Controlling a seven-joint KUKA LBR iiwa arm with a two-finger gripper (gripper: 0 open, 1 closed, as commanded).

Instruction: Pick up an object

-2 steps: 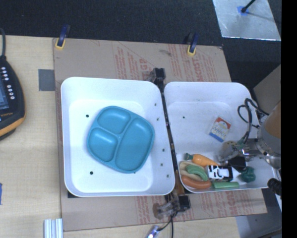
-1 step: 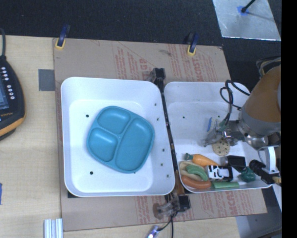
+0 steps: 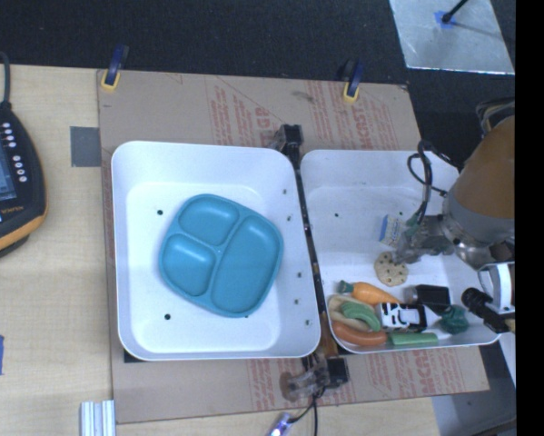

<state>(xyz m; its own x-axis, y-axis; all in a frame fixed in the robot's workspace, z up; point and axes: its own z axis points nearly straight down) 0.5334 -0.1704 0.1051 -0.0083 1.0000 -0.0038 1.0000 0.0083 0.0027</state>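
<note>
Camera view, looking down at a slant: worktop (image 3: 44, 334) is light wood, with a brown cardboard sheet (image 3: 253, 107) on it held by two blue-and-yellow clamps at its far edge. Two shallow white bins sit side by side on the cardboard, touching along their inner walls.

Left bin (image 3: 131, 243) holds one item: a blue divided plate (image 3: 221, 254) with three compartments, lying flat near the bin's middle, turned at an angle to the walls.

Right bin (image 3: 344, 166) has the arm (image 3: 489, 184) coming in from the right, orange band visible above the wrist, black cable looped at its left side. The gripper (image 3: 419, 240) is low over the bin's middle-right area; jaws state: cannot tell (too cluttered and blurred at the tip). Nothing is visibly between them.

Task objects are all in the right bin, bunched along its near wall. Just below-left of the tip lies a round cookie (image 3: 390, 268), tan with dark spots, apart from the rest. Nearer still: an orange carrot (image 3: 373, 292), a green curved piece (image 3: 358, 314), a reddish hot-dog shape (image 3: 358, 336) at the near-left corner, a black-and-white block (image 3: 402, 315), a green bar (image 3: 413, 339), a black block (image 3: 432, 294), and a dark green lump (image 3: 454, 319).

Off the cardboard at far left, a teach pendant (image 3: 4, 184) rests on the worktop, orange rim, screen lit.
</note>
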